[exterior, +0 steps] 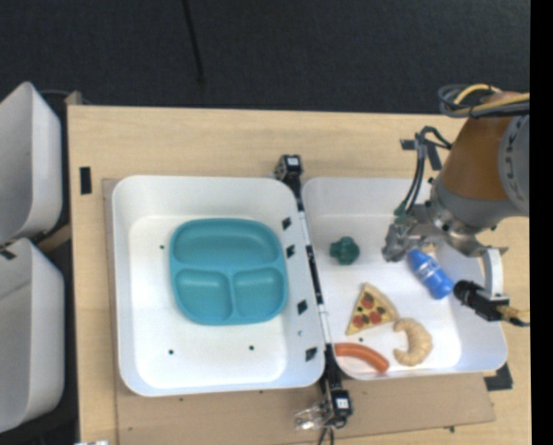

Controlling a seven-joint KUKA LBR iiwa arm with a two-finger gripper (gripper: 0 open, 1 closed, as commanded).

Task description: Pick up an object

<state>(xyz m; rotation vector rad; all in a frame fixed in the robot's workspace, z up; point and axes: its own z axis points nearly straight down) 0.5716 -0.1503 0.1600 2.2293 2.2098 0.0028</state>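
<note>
Poised over the right bin (350, 191), the gripper (404, 241), jaws' state unclear, should descend squarely astride the blue bottle (430, 273) before closing.

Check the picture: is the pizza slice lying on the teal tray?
No, the pizza slice lies in the right bin; the teal tray is in the left.

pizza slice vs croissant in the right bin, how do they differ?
The pizza is a flat triangle, yellow and red with dark spots; the croissant is a plump curved crescent, plain tan. The pizza lies nearer the bin divider; the croissant sits closer to the bin's near right corner. Both are toy foods lying side by side.
</note>
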